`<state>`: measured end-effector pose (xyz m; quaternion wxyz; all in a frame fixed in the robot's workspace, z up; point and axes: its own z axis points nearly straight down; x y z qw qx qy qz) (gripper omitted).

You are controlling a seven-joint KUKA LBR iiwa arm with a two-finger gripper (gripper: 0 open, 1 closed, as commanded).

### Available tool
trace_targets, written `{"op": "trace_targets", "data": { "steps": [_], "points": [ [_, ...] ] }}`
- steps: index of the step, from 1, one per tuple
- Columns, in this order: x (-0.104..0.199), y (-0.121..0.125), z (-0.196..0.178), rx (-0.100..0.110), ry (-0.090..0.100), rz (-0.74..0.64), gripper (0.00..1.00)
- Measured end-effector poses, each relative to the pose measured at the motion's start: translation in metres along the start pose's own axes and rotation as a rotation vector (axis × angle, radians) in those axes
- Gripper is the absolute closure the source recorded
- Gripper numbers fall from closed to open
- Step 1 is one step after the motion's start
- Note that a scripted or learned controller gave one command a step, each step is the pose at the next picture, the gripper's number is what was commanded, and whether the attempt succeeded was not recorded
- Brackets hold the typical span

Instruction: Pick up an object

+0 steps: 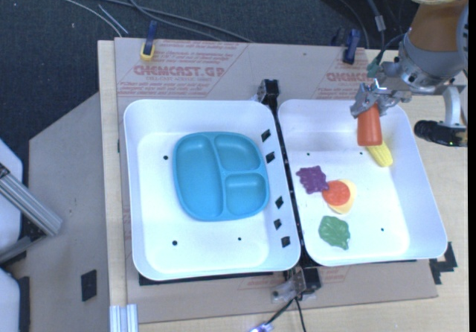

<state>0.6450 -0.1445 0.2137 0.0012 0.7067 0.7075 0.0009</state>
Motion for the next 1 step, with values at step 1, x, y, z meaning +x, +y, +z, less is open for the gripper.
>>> {"op": "trace_targets", "data": {
  "steps": [1],
  "points": [
    [0.0608,0.0053,0.0048,0.004,0.003,-0.005,1.00]
  ]
}}
